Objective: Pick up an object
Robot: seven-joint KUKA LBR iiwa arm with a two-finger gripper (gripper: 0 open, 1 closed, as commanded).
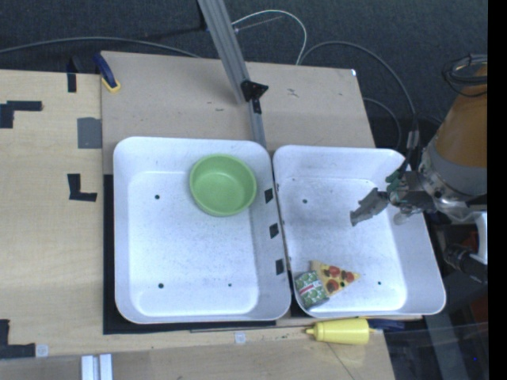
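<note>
The claw hangs over the right bin, near its far right corner, reaching in from the arm's orange-banded wrist at the bin's right edge. One grey finger sticks out toward the bin's middle and another dark part sits back by the rim, but their outlines blur together, so I cannot tell whether the claw is released or clenched; nothing shows between its tips. It seems to hover above the bin floor rather than rest on it, which suits an approach before a pick, though its height is hard to judge from this slant. The likeliest target, a pizza-slice toy, lies flat on the bin floor nearer the camera than the claw and a little to its left, well apart from it. Touching that toy's left end is a small green printed packet, its label too small to read. Beyond the divider, well left of the claw, a green bowl stands upright in the left bin. A yellow bottle lies on its side on the tabletop just outside the right bin's near rim.
</note>
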